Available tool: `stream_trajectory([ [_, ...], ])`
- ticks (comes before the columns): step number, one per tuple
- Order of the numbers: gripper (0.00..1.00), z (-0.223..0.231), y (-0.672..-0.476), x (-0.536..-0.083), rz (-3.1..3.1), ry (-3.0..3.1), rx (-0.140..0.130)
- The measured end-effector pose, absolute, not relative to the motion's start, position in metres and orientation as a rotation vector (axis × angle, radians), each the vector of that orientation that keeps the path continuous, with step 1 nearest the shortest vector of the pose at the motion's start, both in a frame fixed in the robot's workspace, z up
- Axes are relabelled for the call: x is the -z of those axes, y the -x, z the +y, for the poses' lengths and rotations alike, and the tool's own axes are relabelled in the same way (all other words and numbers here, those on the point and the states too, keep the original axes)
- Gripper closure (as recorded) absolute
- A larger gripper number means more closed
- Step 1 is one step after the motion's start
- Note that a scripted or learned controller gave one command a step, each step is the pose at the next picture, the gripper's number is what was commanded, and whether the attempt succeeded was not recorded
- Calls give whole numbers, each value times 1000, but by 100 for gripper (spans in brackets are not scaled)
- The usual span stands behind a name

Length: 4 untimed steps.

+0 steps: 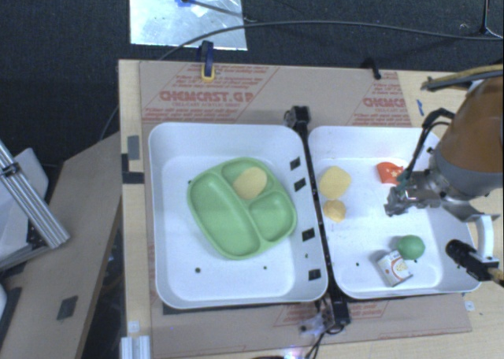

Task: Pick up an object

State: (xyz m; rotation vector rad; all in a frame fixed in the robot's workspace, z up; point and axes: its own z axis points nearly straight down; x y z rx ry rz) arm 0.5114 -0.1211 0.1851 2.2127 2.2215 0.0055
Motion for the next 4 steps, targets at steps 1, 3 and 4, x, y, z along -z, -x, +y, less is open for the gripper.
stream_trajectory([
  [1,100,-114,-507,-241,2222,-2211,-8],
  [3,100,0,-531,-233,2232,-2209,-5],
  [4,100,50,-537,-221,2232,-2211,-3],
])
